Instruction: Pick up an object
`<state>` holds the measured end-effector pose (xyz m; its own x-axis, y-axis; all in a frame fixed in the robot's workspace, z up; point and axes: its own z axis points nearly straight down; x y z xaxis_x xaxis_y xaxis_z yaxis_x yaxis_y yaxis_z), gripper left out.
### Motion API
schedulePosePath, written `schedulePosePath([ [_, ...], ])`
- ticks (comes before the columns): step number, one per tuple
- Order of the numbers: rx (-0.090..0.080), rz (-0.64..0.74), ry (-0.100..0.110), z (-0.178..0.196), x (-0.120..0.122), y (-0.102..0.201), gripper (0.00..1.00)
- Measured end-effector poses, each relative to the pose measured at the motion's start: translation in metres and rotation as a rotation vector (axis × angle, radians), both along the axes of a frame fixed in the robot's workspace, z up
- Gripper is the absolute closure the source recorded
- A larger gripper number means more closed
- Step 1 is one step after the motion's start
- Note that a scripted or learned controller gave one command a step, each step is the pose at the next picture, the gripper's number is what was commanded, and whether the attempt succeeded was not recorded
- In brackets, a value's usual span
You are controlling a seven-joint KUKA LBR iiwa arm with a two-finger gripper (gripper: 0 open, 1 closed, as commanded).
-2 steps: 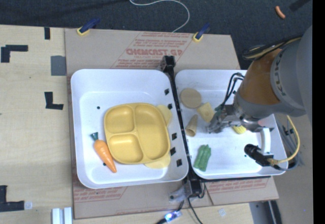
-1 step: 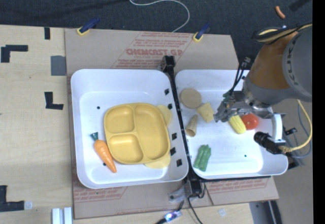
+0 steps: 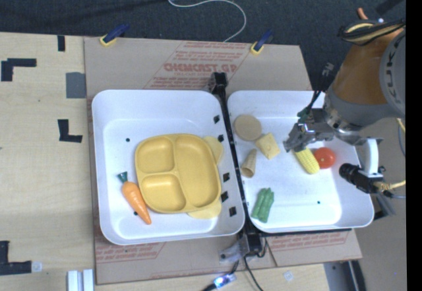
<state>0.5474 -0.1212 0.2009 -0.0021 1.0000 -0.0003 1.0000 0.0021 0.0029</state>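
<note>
Arm: a grey arm (image 3: 369, 95) with an orange band is seen reaching in from the right, over the right bin (image 3: 290, 217).
Hand: the hand (image 3: 302, 140) is placed low over the corn cob (image 3: 307, 161); whether its fingers are apart or together cannot be told.
Right bin contents: a yellow corn cob beside a red tomato (image 3: 324, 157), a tan round piece (image 3: 248, 127), a pale yellow wedge (image 3: 268, 146), a cone (image 3: 249, 162) and a green vegetable (image 3: 263, 204) are held.
Left bin (image 3: 109, 118) contents: a yellow divided tray (image 3: 177, 172) and an orange carrot (image 3: 136, 199) at its left are held.
Counter (image 3: 39, 171): both bins are set on cardboard.
</note>
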Motion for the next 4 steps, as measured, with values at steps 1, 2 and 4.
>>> schedulePosePath([
  [1, 0.0, 0.0, 0.002, 0.025, 0.0, 0.001, 1.0],
  [2, 0.002, 0.005, 0.003, 0.019, 0.038, 0.044, 1.0],
  [4, 0.001, 0.002, 0.0, 0.035, 0.114, 0.089, 1.0],
])
